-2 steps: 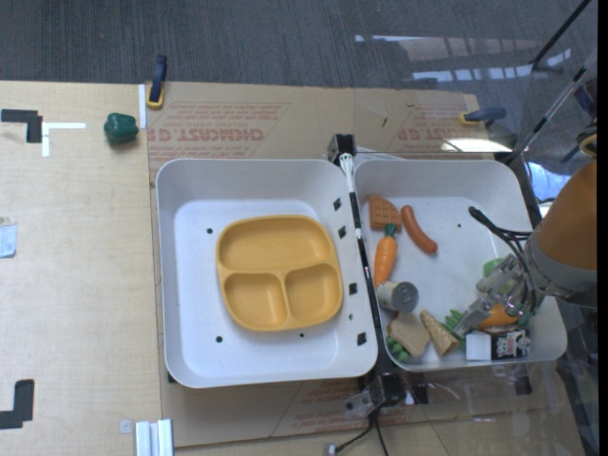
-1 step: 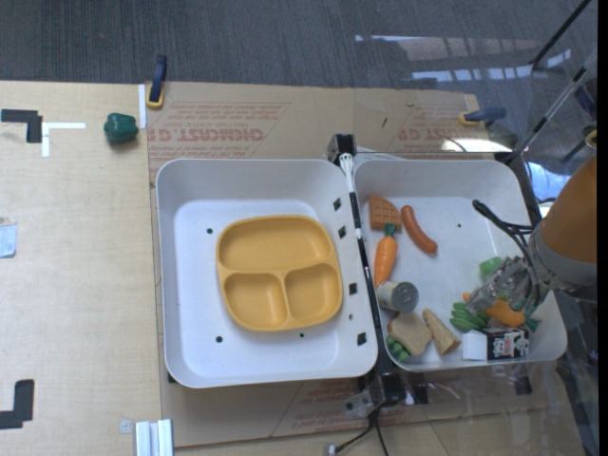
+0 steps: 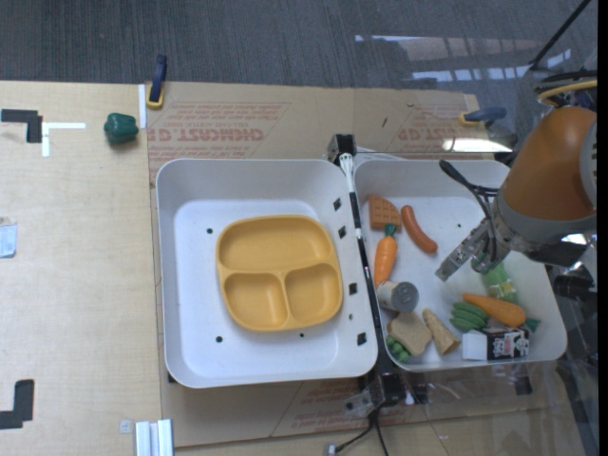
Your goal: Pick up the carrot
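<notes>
An orange carrot with a green top lies upright along the left wall of the right bin. A second carrot with green leaves lies near that bin's right side. My gripper hangs over the middle of the right bin, to the right of the first carrot and up-left of the second. It sits apart from both, and nothing shows in its grasp.
The right bin also holds a red sausage, a waffle piece, a small can, bread pieces, green pods and a small box. A yellow divided plate lies in the left bin.
</notes>
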You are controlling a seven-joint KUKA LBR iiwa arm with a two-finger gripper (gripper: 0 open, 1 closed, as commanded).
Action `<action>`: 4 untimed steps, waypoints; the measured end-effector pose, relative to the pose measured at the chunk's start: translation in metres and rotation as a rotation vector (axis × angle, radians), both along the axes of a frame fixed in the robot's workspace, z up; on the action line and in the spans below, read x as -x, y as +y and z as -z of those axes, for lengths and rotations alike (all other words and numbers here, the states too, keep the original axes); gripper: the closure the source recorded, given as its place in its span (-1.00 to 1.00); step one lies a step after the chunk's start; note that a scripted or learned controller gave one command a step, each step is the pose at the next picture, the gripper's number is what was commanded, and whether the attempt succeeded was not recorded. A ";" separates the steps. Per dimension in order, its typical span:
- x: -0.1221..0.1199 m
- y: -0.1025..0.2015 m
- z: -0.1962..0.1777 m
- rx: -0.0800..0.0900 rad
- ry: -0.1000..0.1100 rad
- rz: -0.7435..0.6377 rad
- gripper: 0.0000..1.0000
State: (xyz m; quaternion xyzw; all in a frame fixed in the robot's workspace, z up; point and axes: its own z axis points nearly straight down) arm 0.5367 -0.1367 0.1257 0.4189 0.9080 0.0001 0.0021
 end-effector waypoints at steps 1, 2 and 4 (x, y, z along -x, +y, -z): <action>0.000 0.000 0.000 0.000 0.000 0.000 -1.00; 0.051 -0.019 0.023 0.005 -0.015 -0.167 -1.00; 0.057 0.025 -0.030 0.000 -0.001 0.032 1.00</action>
